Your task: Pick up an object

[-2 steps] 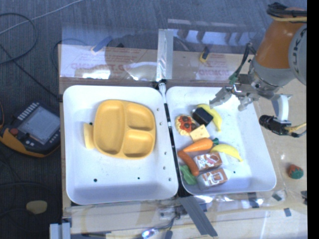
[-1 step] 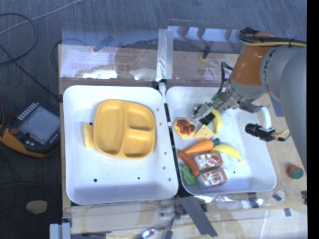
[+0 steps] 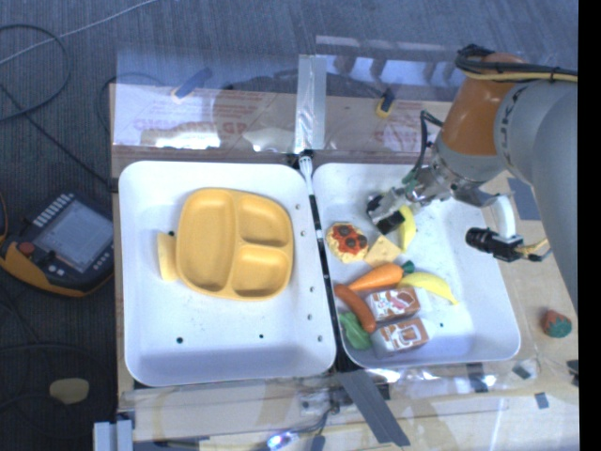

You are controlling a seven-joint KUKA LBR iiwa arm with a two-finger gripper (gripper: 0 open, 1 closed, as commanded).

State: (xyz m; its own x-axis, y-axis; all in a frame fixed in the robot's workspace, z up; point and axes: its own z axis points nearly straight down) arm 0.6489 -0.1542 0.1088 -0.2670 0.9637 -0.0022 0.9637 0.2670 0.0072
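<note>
Bins (image 3: 141,280) sit above grey carpet (image 3: 56,92); end effector (image 3: 390,209) grip state unclear.

Left bin (image 3: 141,346): you have bare floor along its front and left edges; the yellow divided tray (image 3: 235,242) fills the middle
Right bin (image 3: 502,322): open floor on your far right side and upper right corner
Clutter: carrot (image 3: 376,277), banana (image 3: 432,285), two cartons (image 3: 394,318) and cheese wedge (image 3: 383,248) crowd the left half, touching or just beside each other
Centre wall: pizza toy (image 3: 347,241) sits just beside it
</note>
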